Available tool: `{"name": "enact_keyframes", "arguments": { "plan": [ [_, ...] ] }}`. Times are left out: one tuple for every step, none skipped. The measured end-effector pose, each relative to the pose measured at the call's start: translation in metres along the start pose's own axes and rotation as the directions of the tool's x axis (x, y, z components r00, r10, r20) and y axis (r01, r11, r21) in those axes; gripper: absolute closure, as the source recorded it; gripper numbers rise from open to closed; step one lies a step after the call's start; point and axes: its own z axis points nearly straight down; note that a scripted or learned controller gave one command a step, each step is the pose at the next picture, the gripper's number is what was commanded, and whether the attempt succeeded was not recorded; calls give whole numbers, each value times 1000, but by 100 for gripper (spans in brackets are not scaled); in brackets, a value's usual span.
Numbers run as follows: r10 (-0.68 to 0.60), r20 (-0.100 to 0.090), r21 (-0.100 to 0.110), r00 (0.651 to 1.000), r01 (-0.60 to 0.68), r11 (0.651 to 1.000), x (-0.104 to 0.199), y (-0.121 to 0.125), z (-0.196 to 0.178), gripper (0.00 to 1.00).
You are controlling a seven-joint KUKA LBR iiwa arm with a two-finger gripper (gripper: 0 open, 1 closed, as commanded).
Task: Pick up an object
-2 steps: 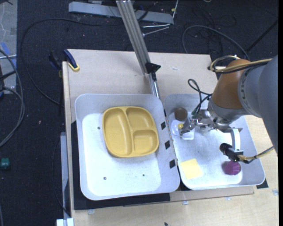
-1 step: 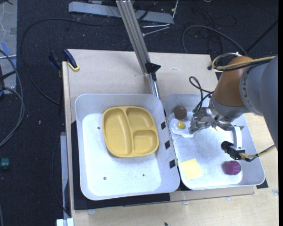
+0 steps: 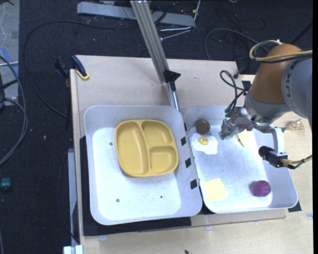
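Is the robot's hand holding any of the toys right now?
I can't tell. The hand hangs low over the right bin, close to the fried egg and a pale yellow piece, but no toy shows between its tips.

A pale wooden bench stood on a dark floor. Black cables looped over the floor left of the bench and behind it. A grey metal pole slanted up from the bench's back middle toward a grey frame lying on the floor beyond. A blue and yellow clamp gripped the bench's back left corner. The light was even, with soft shadows.
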Motion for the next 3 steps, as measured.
{"name": "enact_keyframes", "arguments": {
  "plan": [
    [-1, 0, 0, 1000, 1, 1000, 2, 11, -51, 100],
    [-1, 0, -1, 1000, 1, 1000, 2, 13, -95, 100],
    [-4, -1, 6, 1000, 4, 1000, 58, 8, -80, 100]
  ]
}}
